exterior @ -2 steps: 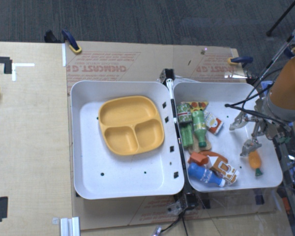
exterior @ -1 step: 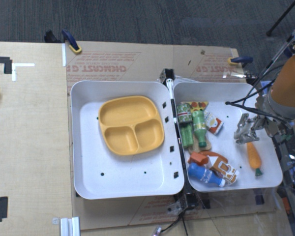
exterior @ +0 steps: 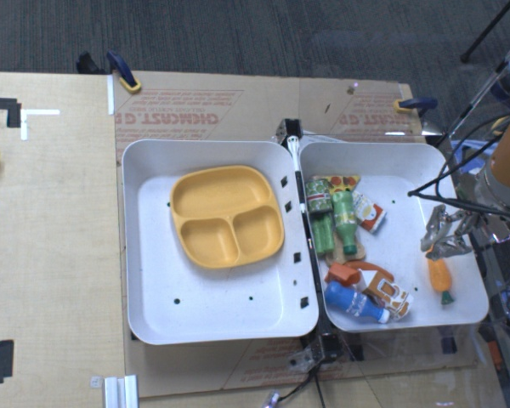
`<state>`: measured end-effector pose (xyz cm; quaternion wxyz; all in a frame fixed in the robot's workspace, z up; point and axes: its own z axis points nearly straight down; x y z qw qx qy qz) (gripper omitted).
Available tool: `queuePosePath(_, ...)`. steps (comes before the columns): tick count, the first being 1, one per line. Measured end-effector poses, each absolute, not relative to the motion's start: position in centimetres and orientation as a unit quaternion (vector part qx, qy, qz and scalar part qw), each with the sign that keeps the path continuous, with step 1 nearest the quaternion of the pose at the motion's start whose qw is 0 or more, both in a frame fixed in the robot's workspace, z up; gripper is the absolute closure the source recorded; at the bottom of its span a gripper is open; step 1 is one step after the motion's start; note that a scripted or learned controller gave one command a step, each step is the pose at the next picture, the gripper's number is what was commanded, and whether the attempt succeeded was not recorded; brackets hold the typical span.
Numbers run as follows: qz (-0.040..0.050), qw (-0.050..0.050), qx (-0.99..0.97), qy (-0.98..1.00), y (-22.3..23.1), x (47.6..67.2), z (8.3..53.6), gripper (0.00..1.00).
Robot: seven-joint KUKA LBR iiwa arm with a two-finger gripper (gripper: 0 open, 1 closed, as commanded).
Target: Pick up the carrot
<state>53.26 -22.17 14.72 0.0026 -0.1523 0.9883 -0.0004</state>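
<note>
The carrot (exterior: 441, 277), orange with a small green top, lies near the right wall of the right bin (exterior: 408, 164), towards its front corner. My gripper (exterior: 439, 235) hangs just above and behind it, its metal fingers pointing down at the carrot's upper end. Nothing sits between the fingers that I can see. The arm comes in from the right edge.
In the same bin lie two green bottles (exterior: 333, 218), a blue bottle (exterior: 355, 303), an orange packet (exterior: 370, 276) and small cartons (exterior: 371, 217). The left bin (exterior: 144, 253) holds a yellow divided plate (exterior: 227, 215). Black cables cross the right side.
</note>
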Motion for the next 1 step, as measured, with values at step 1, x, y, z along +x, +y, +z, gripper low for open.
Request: queuePosePath(1, -0.0007, 0.004, -0.140, 0.990, -19.71, 54.55, 16.52, 1.00)
